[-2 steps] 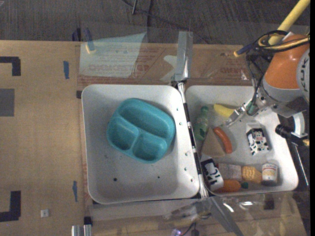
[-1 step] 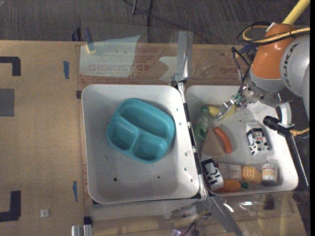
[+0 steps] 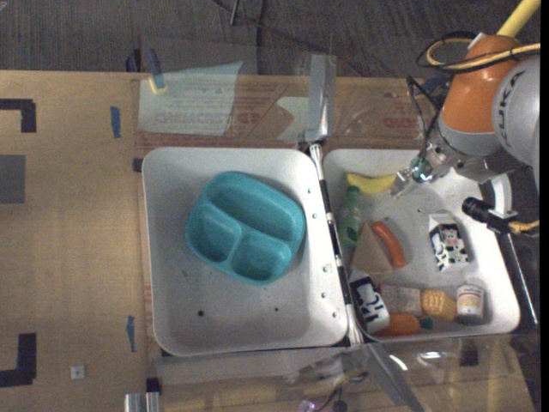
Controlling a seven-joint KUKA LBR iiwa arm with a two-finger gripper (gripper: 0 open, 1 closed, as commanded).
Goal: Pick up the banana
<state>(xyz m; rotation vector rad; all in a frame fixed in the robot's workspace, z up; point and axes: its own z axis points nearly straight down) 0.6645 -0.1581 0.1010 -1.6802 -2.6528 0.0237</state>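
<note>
tray [image 3: 225, 197]: glossy teal plastic | bench [image 3: 69, 264]: matt wood

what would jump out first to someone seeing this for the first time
The teal divided plate stands out most, lying alone in the left bin. Next comes the arm's orange band at upper right, with the gripper hanging over the right bin just beside the banana at that bin's far edge. The right bin looks crowded with small things, among them a hot dog and a black-and-white cow toy.

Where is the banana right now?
The banana lies at the far left corner of the right bin, just above the green bottle, with the tool right beside its tip.
</note>
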